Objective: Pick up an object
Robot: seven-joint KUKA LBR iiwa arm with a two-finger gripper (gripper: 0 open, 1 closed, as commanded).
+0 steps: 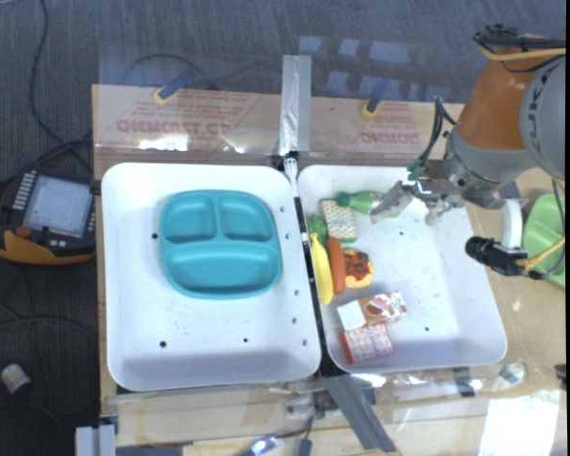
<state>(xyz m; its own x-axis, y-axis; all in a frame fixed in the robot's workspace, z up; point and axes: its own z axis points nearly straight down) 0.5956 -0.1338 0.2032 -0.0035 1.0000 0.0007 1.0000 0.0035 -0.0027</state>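
End effector (413, 200) (fingers spread, holding nothing) above the right bin (475, 288); green bottle (358, 200) just left of it, carrot (336, 265) below-left.

We see two bins side by side. The left bin (123, 340) holds a tray (218, 243). In the right bin (465, 302), a bottle (356, 200) lies at the back, a banana (320, 269) along the left wall, and two cartons (369, 328) at the front.

Fixed overhead slant over both bins (114, 283)
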